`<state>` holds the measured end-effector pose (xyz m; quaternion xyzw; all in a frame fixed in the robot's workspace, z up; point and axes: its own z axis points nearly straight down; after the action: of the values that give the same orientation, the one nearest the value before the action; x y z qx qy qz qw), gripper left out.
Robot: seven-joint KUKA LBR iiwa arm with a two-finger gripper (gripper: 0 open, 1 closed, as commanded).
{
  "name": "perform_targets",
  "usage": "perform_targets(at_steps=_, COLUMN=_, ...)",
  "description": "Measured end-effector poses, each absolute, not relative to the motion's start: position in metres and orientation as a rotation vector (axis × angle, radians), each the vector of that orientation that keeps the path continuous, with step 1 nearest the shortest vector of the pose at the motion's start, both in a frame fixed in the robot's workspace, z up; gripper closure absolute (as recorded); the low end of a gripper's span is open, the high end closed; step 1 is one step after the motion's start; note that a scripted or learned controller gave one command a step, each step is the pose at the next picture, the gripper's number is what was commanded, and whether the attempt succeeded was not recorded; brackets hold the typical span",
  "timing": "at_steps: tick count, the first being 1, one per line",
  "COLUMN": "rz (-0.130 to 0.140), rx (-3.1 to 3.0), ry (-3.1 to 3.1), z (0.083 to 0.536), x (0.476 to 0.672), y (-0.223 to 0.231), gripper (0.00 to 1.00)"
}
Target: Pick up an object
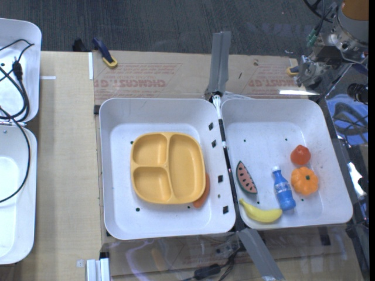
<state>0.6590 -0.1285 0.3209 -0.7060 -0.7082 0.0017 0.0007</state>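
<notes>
The right bin (316, 119) holds a red tomato (300, 155), an orange pumpkin-like fruit (304, 181), a blue bottle (284, 189) lying down, a watermelon slice (246, 177) and a banana (261, 213) near the front wall. In the left bin (111, 157) lies a yellow divided plate (169, 168), and an orange object (203, 196) peeks out from under its right edge. My gripper (309, 70) hangs at the top right, beyond the back right corner of the right bin and well above the objects, with nothing seen in it.
A grey post (220, 63) rises between the bins at the back. A blue and yellow clamp (104, 53) lies on the cardboard sheet (152, 78) behind the left bin. White trays with black cables (14, 81) stand at the far left.
</notes>
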Motion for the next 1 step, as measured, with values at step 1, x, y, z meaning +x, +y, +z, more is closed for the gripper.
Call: perform_targets(at_steps=1, rz=0.004, rx=-2.222, ry=-2.219, z=0.3182, x=0.5243, y=-0.1786, gripper=1.00)
